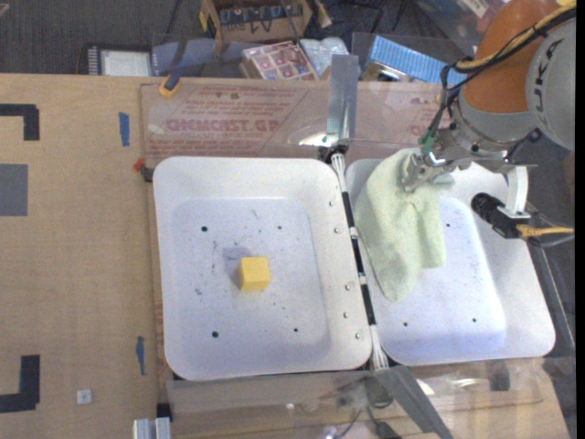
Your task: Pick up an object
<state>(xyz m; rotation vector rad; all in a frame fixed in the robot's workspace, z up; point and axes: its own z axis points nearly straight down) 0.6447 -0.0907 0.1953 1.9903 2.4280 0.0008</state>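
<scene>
A pale green cloth (402, 236) lies in the right bin (512, 323), draped along its left side and over the edge between the bins. Its top corner is bunched and drawn up into my gripper (419, 174), which is shut on that corner near the bin's back left. The grey arm with its orange band (512, 35) comes in from the upper right. A small yellow cube (255, 273) sits alone on the floor of the left bin (174, 273), far from the gripper.
A black connector with a yellow cable (498, 216) hangs over the right bin's right side. An upright metal strip (343, 99) stands behind the seam between the bins. Boxes and clutter lie beyond the bench's back edge.
</scene>
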